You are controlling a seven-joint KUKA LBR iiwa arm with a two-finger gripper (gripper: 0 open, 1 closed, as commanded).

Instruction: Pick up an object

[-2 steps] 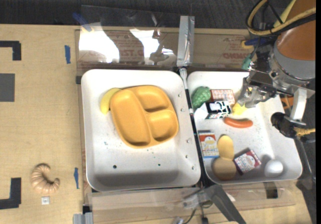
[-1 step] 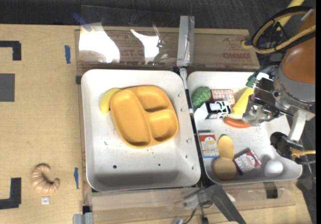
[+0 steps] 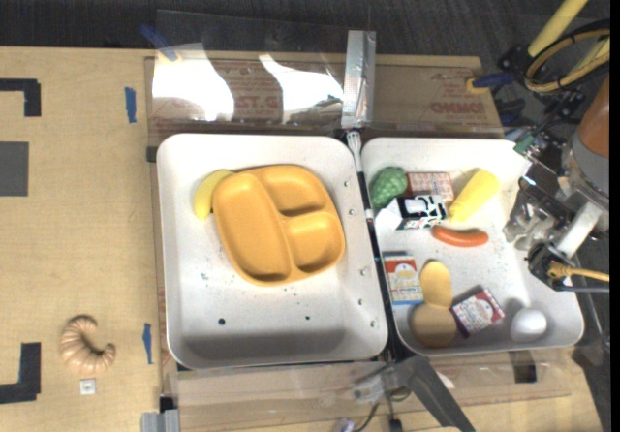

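Note:
The right bin (image 3: 504, 154) holds several small items: a green vegetable (image 3: 387, 184), a yellow corn cob (image 3: 474, 195), a red sausage (image 3: 461, 237), a black-and-white carton (image 3: 422, 211), a yellow lemon (image 3: 436, 282), a brown potato (image 3: 433, 324), a purple packet (image 3: 478, 310) and a silvery ball (image 3: 529, 324). My gripper (image 3: 544, 238) hangs over the right edge of this bin, right of the sausage and above the ball. Nothing shows in its grasp.
In the left bin (image 3: 184, 227) lies an orange divided plate (image 3: 279, 222) with a yellow banana (image 3: 204, 192) tucked beside its left rim. A toy croissant (image 3: 87, 344) rests on the bench at the lower left. Yellow hoses (image 3: 572, 4) run at the upper right.

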